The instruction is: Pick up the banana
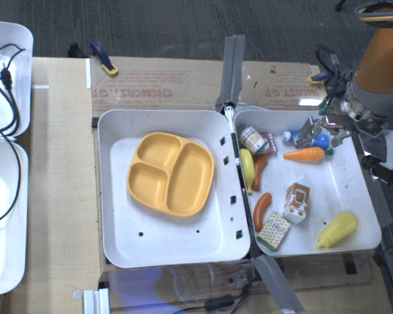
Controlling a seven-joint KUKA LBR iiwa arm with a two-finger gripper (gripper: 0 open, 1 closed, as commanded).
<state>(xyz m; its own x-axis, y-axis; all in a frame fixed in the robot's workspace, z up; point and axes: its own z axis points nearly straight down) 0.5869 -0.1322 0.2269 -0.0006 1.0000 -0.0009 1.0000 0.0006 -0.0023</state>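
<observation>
The banana is small and yellow and lies lengthwise at the left wall of the right bin, beside a brown-red sausage. My gripper hangs over the back of the right bin, well to the right of the banana. It is just above an orange carrot and a blue item. Nothing of the banana is near it.
The right bin also holds a small can, a red sausage, a little carton, a green-edged packet and a yellow bottle. The left bin holds a yellow divided plate.
</observation>
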